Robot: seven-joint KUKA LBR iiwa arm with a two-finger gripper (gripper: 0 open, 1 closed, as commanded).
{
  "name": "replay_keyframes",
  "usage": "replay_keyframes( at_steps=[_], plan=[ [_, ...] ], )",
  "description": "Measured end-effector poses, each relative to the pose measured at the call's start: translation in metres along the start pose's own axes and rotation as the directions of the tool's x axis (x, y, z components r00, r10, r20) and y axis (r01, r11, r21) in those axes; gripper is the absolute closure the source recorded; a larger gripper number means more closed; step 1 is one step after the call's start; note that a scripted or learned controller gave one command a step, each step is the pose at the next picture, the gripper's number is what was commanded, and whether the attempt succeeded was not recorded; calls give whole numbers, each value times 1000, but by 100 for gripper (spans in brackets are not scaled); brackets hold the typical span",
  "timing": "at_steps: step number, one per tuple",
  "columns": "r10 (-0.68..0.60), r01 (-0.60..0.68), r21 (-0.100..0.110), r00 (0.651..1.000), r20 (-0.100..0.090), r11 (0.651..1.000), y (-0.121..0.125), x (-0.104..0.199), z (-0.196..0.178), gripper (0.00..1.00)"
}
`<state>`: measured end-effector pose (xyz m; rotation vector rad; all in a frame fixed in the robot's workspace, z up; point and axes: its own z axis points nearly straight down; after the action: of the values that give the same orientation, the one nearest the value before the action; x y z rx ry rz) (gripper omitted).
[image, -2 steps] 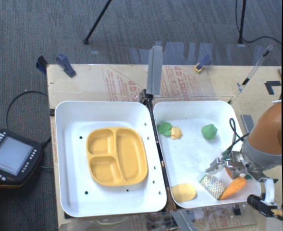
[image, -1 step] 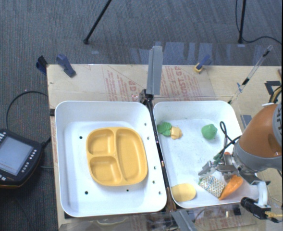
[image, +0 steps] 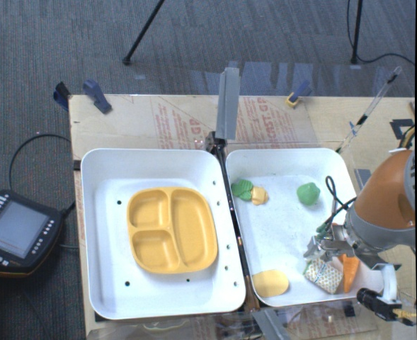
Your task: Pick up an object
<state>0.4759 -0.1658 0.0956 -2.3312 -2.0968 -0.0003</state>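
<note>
Gripper (image: 328, 250) low in right bin (image: 282, 163), apparently reaching for the patterned packet (image: 324, 276) beside an orange piece (image: 350, 271); can't tell if it's closed. Next: confirm grip, lift straight. Farther: flat yellow disc (image: 270, 283), rounded green lump (image: 308, 193), smooth yellow divided tray (image: 172, 229).

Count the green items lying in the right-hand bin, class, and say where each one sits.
2. One green item lies at the bin's far-left corner, touching a small yellow piece. The other green item lies towards the far right. The arm may hide more.
</note>
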Motion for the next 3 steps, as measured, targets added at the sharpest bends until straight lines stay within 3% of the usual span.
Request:
replay_keyframes(
  at_steps=[1,2,3],
  plan=[
    [0,0,4,1000,0,1000,-1,0,1,0],
    [41,-41,2,999,2,999,-3,14,10,0],
    [19,-19,1,1000,0,1000,35,-5,10,0]
  ],
)
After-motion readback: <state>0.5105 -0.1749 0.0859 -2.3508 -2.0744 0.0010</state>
